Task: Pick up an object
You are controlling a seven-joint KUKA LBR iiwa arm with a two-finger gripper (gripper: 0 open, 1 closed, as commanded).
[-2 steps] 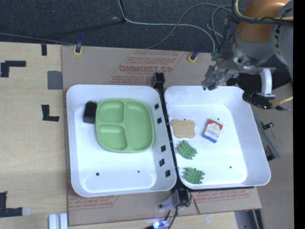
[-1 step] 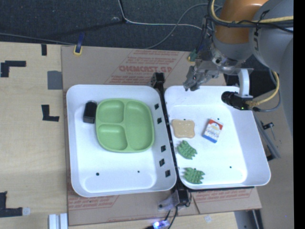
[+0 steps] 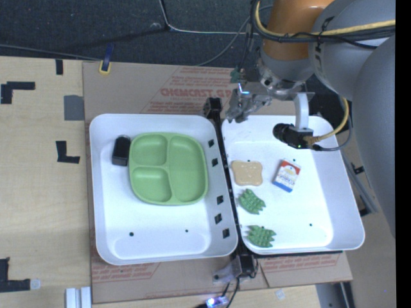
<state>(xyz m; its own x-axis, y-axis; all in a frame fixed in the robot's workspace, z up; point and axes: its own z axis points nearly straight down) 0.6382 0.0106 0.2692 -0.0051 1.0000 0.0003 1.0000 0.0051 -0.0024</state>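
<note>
The arm [image 3: 334, 37] runs off the top and right edges. The gripper's [image 3: 239, 108] fingers blur together, their spacing unreadable. The small carton's [image 3: 286, 175] print is too small to read.

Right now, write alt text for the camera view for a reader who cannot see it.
A grey arm's gripper hangs over the far left corner of the right bin, which holds a toast slice, a small carton and two green leafy pieces. The left bin holds a green divided plate and a black block.

The grey arm [image 3: 359, 56] enters from two o'clock, orange band uppermost, its pincer [image 3: 239, 108] hanging low toward twelve o'clock
</note>
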